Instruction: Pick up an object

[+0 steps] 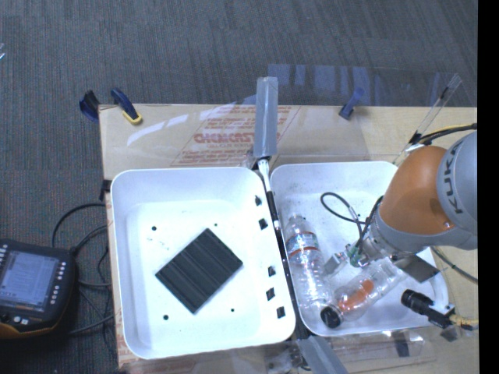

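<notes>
In the right bin (312, 176) a clear plastic water bottle (306, 262) lies lengthwise near the left wall. A second clear bottle (359, 293) with orange contents and a black cap lies at the bin's front, slanting up to the right. My gripper (352, 257) hangs low over the right bin, between the two bottles and just above the upper end of the orange-filled one. The orange-banded wrist (417, 193) covers the bin's right part. A flat black ribbed square pad (199, 269) lies in the left bin (132, 209).
A low divider with small black clips (269, 248) separates the two bins. A grey upright post (266, 123) stands behind them. Blue clamps (123, 106) grip the bench's back edge. A handheld pendant (31, 283) lies on the floor at left.
</notes>
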Tool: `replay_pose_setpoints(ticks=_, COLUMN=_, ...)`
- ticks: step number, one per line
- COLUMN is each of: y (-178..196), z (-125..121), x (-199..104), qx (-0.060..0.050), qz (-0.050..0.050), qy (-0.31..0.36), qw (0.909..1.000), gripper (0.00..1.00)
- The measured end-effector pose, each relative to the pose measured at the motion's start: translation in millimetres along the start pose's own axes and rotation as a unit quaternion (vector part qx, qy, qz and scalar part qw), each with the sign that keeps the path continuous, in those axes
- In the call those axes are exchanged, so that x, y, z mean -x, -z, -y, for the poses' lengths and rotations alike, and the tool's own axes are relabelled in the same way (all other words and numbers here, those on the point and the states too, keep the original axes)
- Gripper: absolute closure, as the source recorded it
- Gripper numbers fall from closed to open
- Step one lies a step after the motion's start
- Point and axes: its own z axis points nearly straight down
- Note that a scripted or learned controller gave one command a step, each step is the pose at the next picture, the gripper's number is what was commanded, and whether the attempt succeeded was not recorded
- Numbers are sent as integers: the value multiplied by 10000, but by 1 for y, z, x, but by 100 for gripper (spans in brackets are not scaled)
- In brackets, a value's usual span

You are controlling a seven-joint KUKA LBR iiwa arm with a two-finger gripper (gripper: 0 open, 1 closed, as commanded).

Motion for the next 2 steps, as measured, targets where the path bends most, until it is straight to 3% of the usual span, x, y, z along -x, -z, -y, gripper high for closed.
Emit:
replay_pose_setpoints(ticks=1, y=16, z=-101, x=40, qx=20, qz=3, qy=640, qw=9979, gripper=0)
replay_pose_setpoints(ticks=2, y=16, z=-60, x=56, qx=11, qz=-13, qy=942, qw=9956, gripper=0)
